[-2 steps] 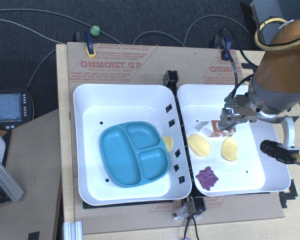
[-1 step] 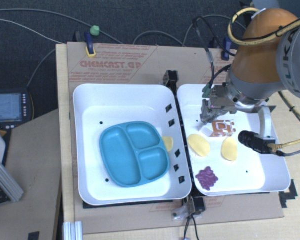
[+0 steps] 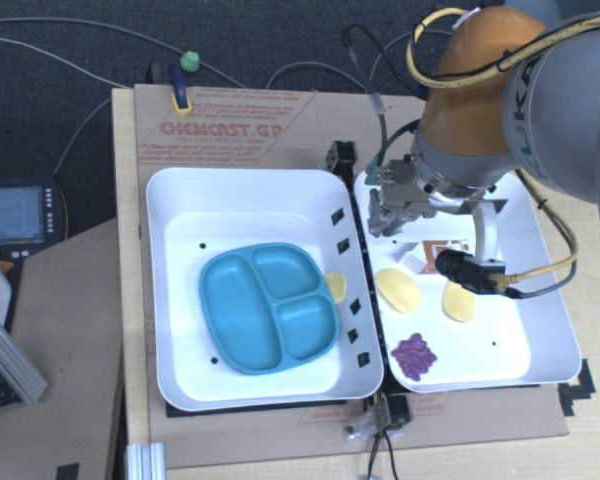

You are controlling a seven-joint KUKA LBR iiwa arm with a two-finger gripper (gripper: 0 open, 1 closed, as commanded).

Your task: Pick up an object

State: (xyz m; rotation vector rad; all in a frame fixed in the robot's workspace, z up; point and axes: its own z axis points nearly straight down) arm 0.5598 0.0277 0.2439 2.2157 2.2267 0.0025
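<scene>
gripper [image 3: 392, 218] low over right bin [image 3: 540, 363], we can't tell its grip | yellow pieces [image 3: 398, 290] and purple grapes [image 3: 414, 355] just below, within reach | blue tray [image 3: 269, 306] parked in left bin [image 3: 180, 208]

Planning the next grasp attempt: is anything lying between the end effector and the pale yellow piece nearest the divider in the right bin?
Nothing visible does. The end effector hangs over the right bin's upper left part, and the pale yellow piece lies just below it in the view, with bare white floor between. The purple grapes sit farther down.
</scene>
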